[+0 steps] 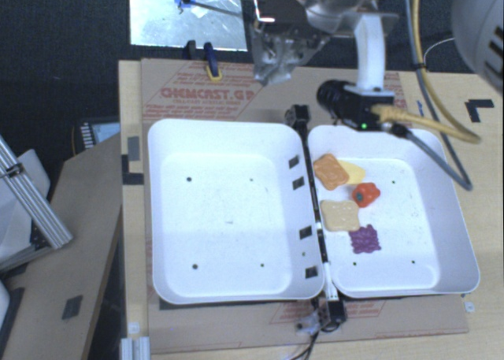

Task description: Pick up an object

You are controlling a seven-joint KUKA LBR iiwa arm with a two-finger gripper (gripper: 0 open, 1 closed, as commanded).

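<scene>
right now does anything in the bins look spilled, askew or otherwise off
Nothing looks spilled or damaged. The waffle, yellow piece, red pepper, toast slice and purple grapes huddle near the right bin's inner wall, some overlapping. The gripper hangs behind the bins.

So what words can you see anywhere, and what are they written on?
"CHEMCAST GP", in red, on the brown board behind the left bin; the last letters are blurry.
More red print on the board's front edge, too small to read.
</scene>
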